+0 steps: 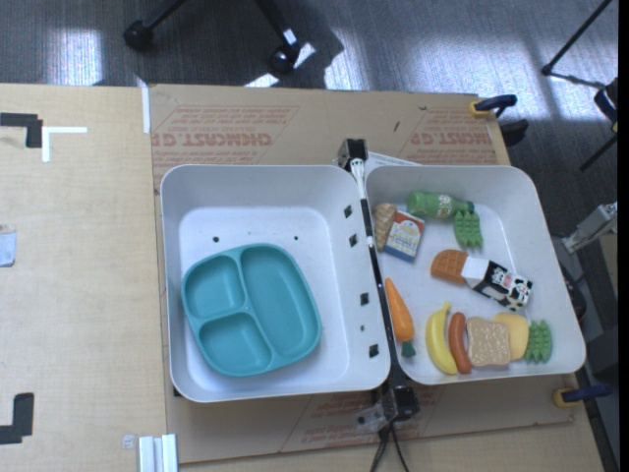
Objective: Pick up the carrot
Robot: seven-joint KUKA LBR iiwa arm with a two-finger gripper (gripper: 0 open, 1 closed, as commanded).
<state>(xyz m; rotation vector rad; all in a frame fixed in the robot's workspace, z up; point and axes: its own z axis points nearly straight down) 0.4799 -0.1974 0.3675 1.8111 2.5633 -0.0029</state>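
Carrot (397, 309) lies against right bin's (543, 226) left wall, beside banana (439, 341); teal divided plate (252, 309) occupies left bin (187, 195); gripper state indeterminable.

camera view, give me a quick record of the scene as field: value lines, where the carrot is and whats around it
carrot: in the right bin, lying against its left wall, pointing roughly toward the near edge
right bin: holds toy food
nearest neighbours: banana and sausage just right of the carrot's lower end
other items: bread slice, milk carton, green bottle, small box
left bin: holds a teal divided plate
task state: carrot not yet picked up
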